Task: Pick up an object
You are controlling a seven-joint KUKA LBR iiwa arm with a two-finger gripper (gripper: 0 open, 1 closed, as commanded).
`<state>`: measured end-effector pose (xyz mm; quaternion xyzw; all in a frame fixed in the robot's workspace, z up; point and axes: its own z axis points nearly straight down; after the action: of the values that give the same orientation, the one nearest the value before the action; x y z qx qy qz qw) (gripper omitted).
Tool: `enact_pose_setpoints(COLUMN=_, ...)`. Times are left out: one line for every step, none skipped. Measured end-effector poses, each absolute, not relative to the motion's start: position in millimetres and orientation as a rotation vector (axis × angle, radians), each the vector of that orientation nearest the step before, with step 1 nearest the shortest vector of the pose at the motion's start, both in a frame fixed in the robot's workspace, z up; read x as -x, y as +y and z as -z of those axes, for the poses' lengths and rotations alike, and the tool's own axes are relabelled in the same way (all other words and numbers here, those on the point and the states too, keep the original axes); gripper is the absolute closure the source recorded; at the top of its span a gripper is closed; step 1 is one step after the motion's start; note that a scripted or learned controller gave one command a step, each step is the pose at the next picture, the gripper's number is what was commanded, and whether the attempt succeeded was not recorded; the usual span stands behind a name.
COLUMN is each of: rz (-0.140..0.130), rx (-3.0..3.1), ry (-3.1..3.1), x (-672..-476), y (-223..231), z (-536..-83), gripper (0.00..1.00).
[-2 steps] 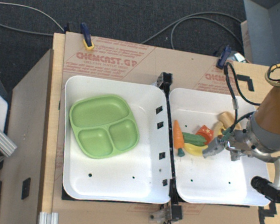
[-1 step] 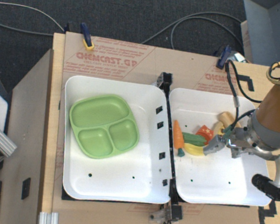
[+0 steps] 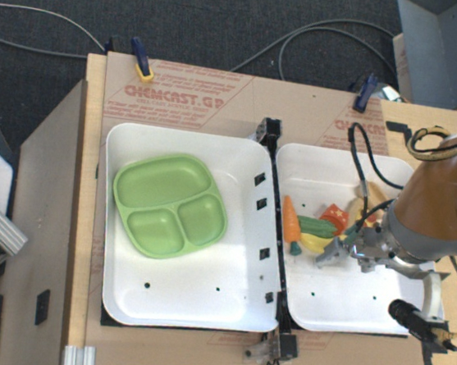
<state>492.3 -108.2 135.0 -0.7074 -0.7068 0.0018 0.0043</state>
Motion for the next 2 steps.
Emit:
enact_pose_setpoints(rz=-0.004, rx=2.217, ry=-2.216, x=-491.5, y=-107.4, z=-82.3, gripper=0.0)
enact_pose_setpoints(rz=0.002, rx=2.222, ry=-2.219, x=-492.9, y=-107.5, z=-95.8, gripper=1.0)
